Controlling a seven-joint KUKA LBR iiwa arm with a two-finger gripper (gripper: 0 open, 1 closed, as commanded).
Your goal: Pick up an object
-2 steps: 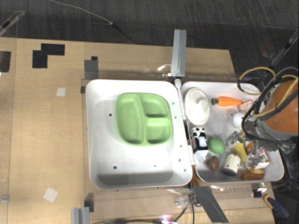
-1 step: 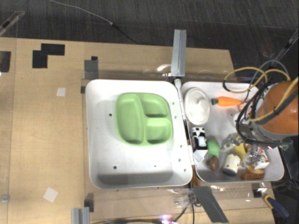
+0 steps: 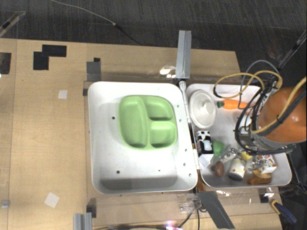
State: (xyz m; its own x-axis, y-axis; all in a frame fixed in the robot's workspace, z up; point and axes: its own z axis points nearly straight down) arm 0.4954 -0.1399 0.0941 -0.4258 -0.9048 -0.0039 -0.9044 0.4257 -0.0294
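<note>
The right bin (image 3: 283, 178) holds a jumble of small objects. A white bowl (image 3: 202, 107) sits at its back left, with an orange carrot (image 3: 233, 104) beside it. A black-and-white box (image 3: 205, 142), a green piece (image 3: 218, 147), a brown egg-shaped item (image 3: 218, 168), a small white-grey cup (image 3: 236, 169), a yellow piece (image 3: 246, 155), a printed packet (image 3: 266, 164) and a brown lump (image 3: 259, 178) crowd the front. My gripper (image 3: 243, 152) is down among these front objects, under the orange band (image 3: 283, 116) and cable loops. No object is visibly held.
The left bin (image 3: 103, 176) carries a green divided plate (image 3: 146, 121). A grey post (image 3: 183, 54) stands behind the wall between the bins. Black and yellow cables (image 3: 242, 80) loop over the back of the right bin. The wooden bench (image 3: 43, 143) spreads to the left.
</note>
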